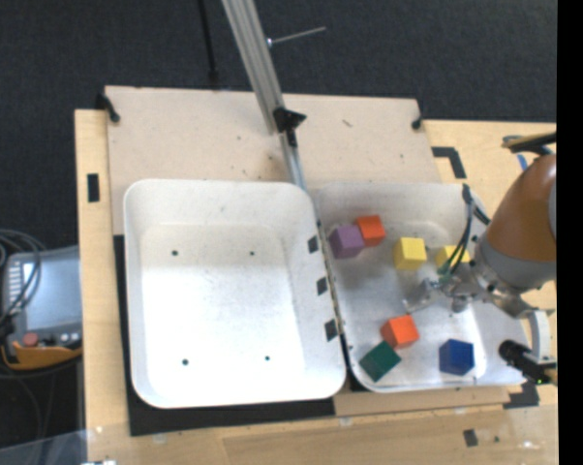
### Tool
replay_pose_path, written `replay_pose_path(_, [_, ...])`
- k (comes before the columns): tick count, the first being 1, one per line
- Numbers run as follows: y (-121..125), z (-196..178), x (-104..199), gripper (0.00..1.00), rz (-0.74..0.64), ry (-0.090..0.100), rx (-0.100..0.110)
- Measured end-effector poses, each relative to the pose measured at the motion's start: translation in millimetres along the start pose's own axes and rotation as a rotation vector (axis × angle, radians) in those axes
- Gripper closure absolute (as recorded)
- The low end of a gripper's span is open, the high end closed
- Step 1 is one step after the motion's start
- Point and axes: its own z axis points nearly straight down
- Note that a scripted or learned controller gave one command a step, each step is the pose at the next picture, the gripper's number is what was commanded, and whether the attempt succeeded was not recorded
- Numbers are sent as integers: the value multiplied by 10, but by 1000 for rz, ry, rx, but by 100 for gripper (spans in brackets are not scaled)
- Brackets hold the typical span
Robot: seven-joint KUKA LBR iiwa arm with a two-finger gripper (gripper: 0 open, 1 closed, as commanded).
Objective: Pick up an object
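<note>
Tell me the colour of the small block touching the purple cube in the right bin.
Orange, seen clearly in the camera view, beside the purple cube.

Dark carpet floor all around, speckled grey-black. Light wooden bench in middle, paler board laid on top toward far side, black clips at its corners. Slanted aluminium rail rising from bench's far side toward upper edge, black bracket at its foot. At left on floor: grey control box with small screen (cables looped beside it). Light even, soft shadows.
</note>
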Motion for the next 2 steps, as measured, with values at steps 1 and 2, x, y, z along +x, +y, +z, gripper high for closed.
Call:
replay_pose_path(1, [28, -146, -7, 100, 8, -1, -10])
replay_pose_path(2, [25, -792, -39, 100, -2, -3, -12])
